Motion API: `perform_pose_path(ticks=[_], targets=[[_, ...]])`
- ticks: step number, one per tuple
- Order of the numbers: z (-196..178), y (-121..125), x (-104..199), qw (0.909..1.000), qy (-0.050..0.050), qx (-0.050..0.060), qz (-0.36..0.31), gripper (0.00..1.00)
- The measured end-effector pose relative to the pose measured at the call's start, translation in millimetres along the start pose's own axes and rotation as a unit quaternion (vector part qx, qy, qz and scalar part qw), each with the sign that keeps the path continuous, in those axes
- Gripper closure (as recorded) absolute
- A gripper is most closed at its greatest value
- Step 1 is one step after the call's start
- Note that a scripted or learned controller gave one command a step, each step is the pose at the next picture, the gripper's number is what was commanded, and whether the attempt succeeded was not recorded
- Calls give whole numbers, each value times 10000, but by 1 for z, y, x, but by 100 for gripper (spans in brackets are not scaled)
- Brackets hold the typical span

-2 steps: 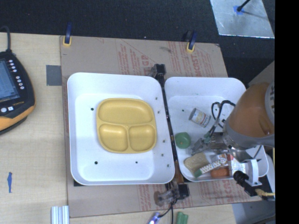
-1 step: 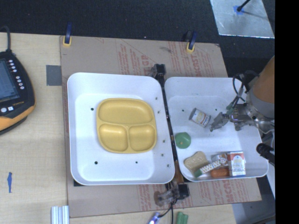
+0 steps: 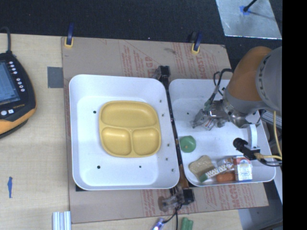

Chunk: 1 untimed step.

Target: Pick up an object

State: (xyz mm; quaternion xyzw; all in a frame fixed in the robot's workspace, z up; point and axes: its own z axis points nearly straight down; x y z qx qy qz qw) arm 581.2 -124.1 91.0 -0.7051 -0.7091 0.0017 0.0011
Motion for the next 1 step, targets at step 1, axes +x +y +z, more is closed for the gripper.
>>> perform_pose_path(ticks=[1], targets=[[-1,70,-3,10000,8,-11,15,0]])
